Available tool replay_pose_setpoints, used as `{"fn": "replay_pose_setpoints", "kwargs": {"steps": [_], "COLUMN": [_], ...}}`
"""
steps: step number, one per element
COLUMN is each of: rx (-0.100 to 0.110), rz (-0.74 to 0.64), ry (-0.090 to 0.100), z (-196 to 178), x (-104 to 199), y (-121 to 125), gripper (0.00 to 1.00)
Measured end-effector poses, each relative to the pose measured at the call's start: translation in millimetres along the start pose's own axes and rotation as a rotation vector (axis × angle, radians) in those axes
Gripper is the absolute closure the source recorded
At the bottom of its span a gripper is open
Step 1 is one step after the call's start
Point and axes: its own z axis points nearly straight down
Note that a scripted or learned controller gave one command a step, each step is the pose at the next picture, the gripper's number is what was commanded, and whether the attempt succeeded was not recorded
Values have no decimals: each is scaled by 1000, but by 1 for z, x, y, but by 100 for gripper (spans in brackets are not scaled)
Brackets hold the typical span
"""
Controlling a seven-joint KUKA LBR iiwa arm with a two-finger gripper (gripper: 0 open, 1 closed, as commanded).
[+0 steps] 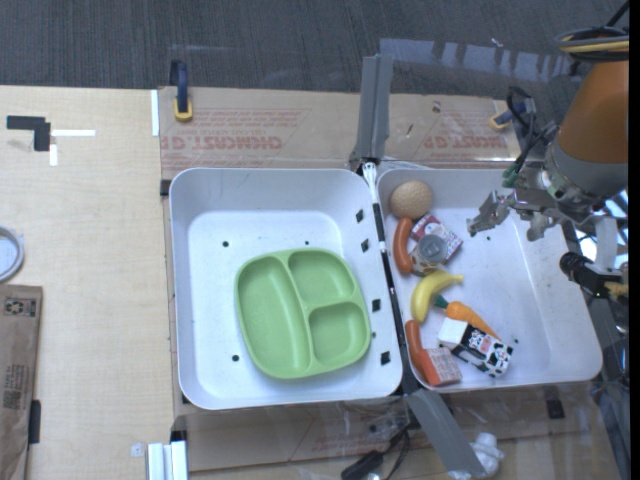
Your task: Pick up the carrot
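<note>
With fingers spread, the gripper (512,218) should descend squarely over the carrot (469,319) just beside the banana (434,292).

Grey arm (585,168), orange band, black cables, metallic end effector (512,213)

Both white bins (200,298) look like smooth glossy plastic, the green divided plate (300,313) matt plastic, the bench (80,228) pale wood grain.

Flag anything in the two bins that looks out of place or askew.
Nothing looks spilled or damaged. The toys in the right bin lie crowded along its left wall, the carrot wedged between the banana and a small carton.
</note>
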Motion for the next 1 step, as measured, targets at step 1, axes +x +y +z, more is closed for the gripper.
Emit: {"fn": "replay_pose_setpoints", "kwargs": {"steps": [1], "rx": [1], "rz": [203], "ry": [1], "z": [21], "x": [-6], "y": [-39], "gripper": [0]}}
